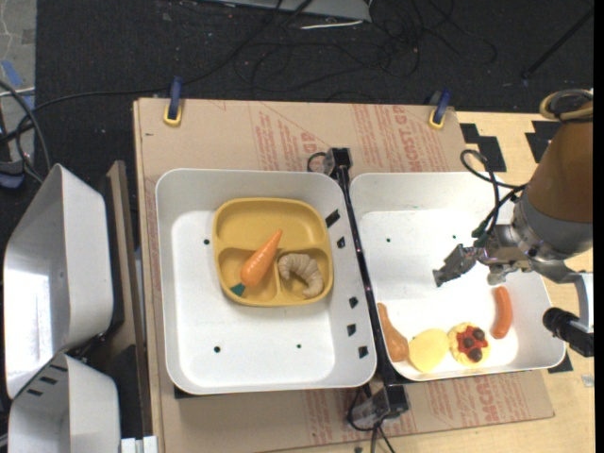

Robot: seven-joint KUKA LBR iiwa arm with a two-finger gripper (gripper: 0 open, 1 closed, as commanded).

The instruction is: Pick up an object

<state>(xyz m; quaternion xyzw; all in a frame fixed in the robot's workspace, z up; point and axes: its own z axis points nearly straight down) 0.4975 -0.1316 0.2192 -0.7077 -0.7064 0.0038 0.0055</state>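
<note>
Looking down on the bench in the camera view, 2 shallow white bins sit side by side on a cardboard sheet (pixel 283 125), w/ a black divider strip running btwn them. The arm (pixel 564 192) reaches in from the right, grey w/ an orange band above the wrist, and its gripper (pixel 453 266) hangs over the right bin (pixel 415 196), roughly mid-bin, dark fingers pointing left. Fingers look bunched into 1 dark shape at this angle; I cannot tell whether they are apart or together, and nothing visible sits btwn them.

Objects in the right bin lie along its near edge, all apart from the gripper: an orange sausage-like piece (pixel 393 334) at the near-left corner next to the divider, a pale yellow round piece (pixel 429 349) touching it, a small tart-like item w/ red and dark bits (pixel 469 343) just beside that, and a red-orange sausage (pixel 502 311) nearer the right wall (closest thing to the wrist).

The left bin (pixel 189 281) holds a yellow divided plate (pixel 272 217). A toy carrot (pixel 260 259) lies tilted across its left compartment, a pale curled shrimp-like piece (pixel 302 272) sits in the right one.

2 blue-yellow clamps (pixel 173 102) pin the far edge of the cardboard.
</note>
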